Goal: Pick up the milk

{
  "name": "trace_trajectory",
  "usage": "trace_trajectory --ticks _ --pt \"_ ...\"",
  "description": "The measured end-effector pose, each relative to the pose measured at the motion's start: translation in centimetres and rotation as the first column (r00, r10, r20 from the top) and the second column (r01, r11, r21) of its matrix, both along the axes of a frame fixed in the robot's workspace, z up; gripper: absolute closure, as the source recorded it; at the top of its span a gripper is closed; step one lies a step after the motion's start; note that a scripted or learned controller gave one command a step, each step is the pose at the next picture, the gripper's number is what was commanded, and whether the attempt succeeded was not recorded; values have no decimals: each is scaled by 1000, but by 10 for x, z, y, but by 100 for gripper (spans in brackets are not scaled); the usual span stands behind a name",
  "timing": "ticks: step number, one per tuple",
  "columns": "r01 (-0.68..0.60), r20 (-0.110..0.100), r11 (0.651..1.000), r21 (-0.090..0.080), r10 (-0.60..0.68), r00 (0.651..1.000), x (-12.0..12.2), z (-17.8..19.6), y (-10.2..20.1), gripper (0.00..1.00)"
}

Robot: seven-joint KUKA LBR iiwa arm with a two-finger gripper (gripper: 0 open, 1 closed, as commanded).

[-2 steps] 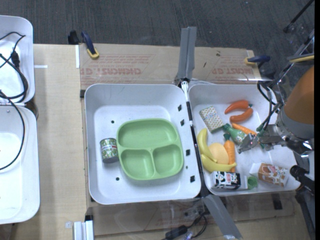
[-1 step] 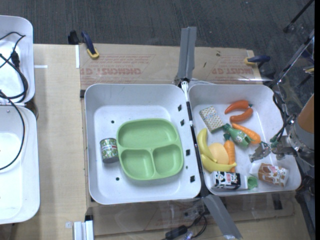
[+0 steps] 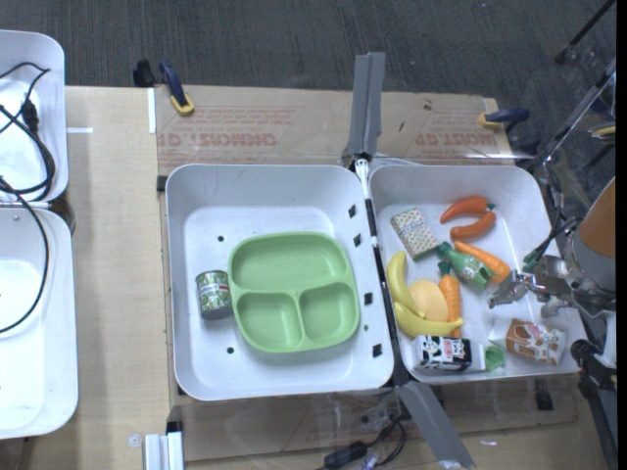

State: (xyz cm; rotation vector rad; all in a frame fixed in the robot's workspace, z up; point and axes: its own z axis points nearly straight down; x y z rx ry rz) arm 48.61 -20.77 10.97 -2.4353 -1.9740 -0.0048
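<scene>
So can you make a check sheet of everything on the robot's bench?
Surface: wooden bench bearing two white bins.
Job's things: milk carton, cow-patterned, lying at the right bin's near edge beside the banana.
Clutter: green divided tray and small can in the left bin; toy carrots, brown carton in the right bin.
End effector: above the right bin's right side, apart from the milk.
Cables: black loops at far left.
Surroundings: dark floor, clamps.

bench (image 3: pixel 108 262): wooden | left bin (image 3: pixel 186 262) beside right bin (image 3: pixel 534 189), touching | cardboard sheet (image 3: pixel 274 125) behind
</scene>
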Motion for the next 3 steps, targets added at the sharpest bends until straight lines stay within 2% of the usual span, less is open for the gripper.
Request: trace_trajectory --ticks 1,2,3 --pt "-179 0 984 4 179 984 -7 -18 -2 0" --pt "-185 0 983 -6 185 983 -9 -19 43 0" --pt "-271 1 963 -6 271 963 -9 27 -13 0"
